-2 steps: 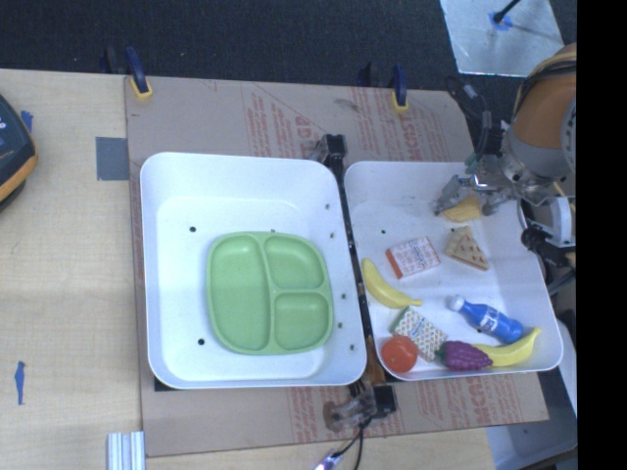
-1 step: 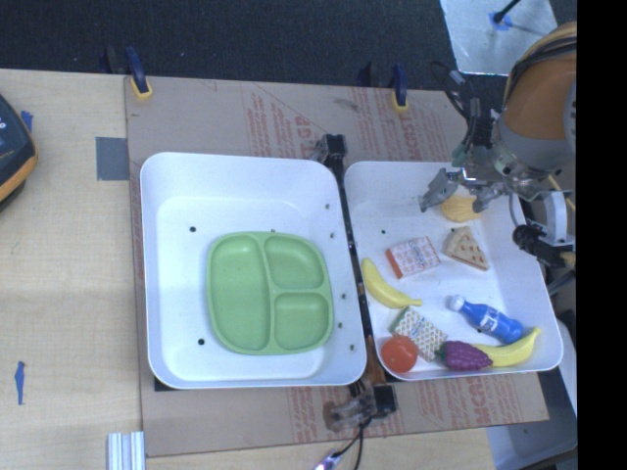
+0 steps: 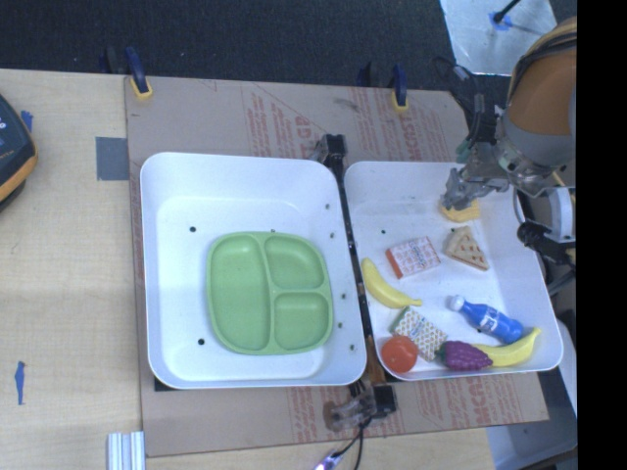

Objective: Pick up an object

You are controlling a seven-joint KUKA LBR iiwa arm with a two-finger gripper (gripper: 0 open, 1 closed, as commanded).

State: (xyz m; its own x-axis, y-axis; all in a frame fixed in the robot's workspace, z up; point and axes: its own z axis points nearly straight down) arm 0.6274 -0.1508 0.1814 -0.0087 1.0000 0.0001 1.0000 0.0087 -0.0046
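Yellow object (image 3: 460,211) — beneath hand (image 3: 460,196)

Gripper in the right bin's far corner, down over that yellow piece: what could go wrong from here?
1. The gripper sits over a small yellow object near the right white bin's far wall; a finger could catch that wall.
2. The triangular tan sandwich toy lies just beside it and could get nudged.
3. Little of the yellow object shows beneath the gripper, so a grasp may slip off its edge.

green tray (image 3: 267,292) | 2 white bins (image 3: 167,194) | blue bottle (image 3: 490,319) | red tomato (image 3: 399,353)
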